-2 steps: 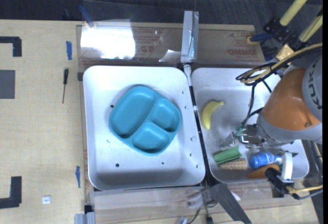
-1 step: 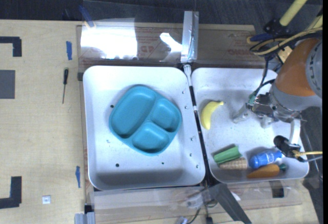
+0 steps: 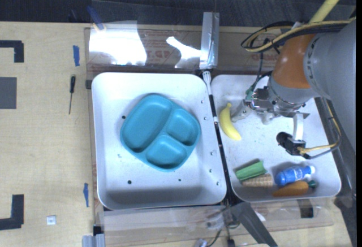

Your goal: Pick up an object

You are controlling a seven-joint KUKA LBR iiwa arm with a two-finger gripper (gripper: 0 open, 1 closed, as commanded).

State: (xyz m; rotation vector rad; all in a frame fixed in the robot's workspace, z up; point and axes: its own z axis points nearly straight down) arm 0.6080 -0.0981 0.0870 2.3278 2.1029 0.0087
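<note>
The right bin (image 3: 325, 183) holds a yellow banana (image 3: 228, 122) near its left wall. Along its front lie a green cylinder (image 3: 249, 170), a tan ridged cone (image 3: 257, 182), a blue bottle with a white cap (image 3: 293, 174) and an orange carrot (image 3: 292, 188). My gripper (image 3: 263, 108) hangs over the back middle of this bin, just right of the banana and well behind the front row of objects. The wrist and its orange band (image 3: 291, 65) cover it from above. Nothing shows in its grasp.
The left bin (image 3: 107, 183) carries a blue divided plate (image 3: 161, 130) at its middle. A black cable plug (image 3: 289, 143) dangles from the wrist over the right bin. A metal divider (image 3: 208, 42) and clear plastic sheet stand behind the bins.
</note>
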